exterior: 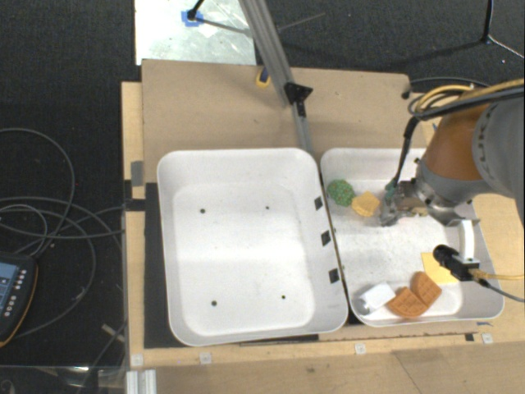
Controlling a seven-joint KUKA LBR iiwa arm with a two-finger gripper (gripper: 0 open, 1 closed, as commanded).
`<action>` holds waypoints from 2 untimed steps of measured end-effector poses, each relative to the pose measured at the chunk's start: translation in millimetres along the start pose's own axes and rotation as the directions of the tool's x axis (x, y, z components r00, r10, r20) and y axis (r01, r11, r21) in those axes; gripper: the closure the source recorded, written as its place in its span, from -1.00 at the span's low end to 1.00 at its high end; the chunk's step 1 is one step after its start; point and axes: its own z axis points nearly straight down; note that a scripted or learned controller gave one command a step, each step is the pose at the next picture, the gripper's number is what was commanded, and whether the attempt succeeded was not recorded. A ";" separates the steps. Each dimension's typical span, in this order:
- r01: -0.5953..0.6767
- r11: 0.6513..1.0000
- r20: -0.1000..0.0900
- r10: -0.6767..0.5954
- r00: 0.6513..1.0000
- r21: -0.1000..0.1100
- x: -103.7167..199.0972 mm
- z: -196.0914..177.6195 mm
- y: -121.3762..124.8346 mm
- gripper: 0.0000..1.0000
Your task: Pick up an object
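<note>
The gripper (pixel 387 213) hangs low in the right bin (pixel 385 257), just beside a yellow piece (pixel 366 204) near a green ball (pixel 341 192). Whether its claw is wide or narrow cannot be told; nothing visibly sits between it.

Bright even overhead light, soft shadows, perhaps slightly blurred

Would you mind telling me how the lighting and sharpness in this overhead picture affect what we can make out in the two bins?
In the camera view, the left bin is brightly lit, its floor nearly washed out; the right bin sits partly in the arm's soft shadow; the gripper is small and blurred, as are the green object and yellow object beside it.
</note>
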 end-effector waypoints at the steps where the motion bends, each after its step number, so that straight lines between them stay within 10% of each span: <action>1: 0.000 1.000 0.002 0.000 1.000 -0.003 -8.0 -47.0 -0.9 1.00; 2: 0.004 1.000 0.003 -0.004 1.000 -0.006 -13.3 -110.4 4.6 1.00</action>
